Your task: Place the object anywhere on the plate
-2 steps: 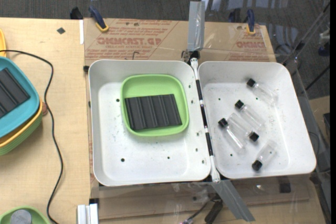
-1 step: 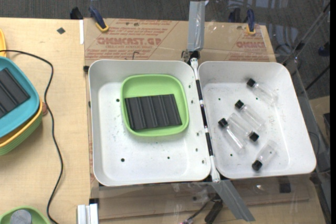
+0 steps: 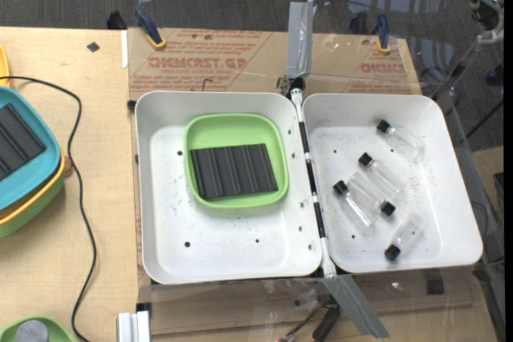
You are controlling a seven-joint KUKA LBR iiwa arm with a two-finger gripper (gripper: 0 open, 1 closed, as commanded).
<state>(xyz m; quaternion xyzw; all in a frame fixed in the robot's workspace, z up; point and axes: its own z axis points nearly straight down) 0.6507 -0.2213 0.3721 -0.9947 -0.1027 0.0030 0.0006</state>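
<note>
A green square plate (image 3: 276, 142) lies in the left white bin (image 3: 160, 196), toward its back. A dark ribbed insert (image 3: 234, 171) rests on the plate's floor. Several clear plastic vials with black caps lie scattered on their sides in the right white bin (image 3: 449, 172). One vial (image 3: 399, 137) is near the back, a cluster (image 3: 370, 192) lies around the middle, and another vial (image 3: 403, 240) is near the front right corner.
A stack of teal and green dishes (image 3: 24, 164) sits on the wooden table at the far left, with a black cable (image 3: 80, 172) looping past it. Cardboard (image 3: 208, 60) and clear panels held by clamps stand behind the bins.
</note>
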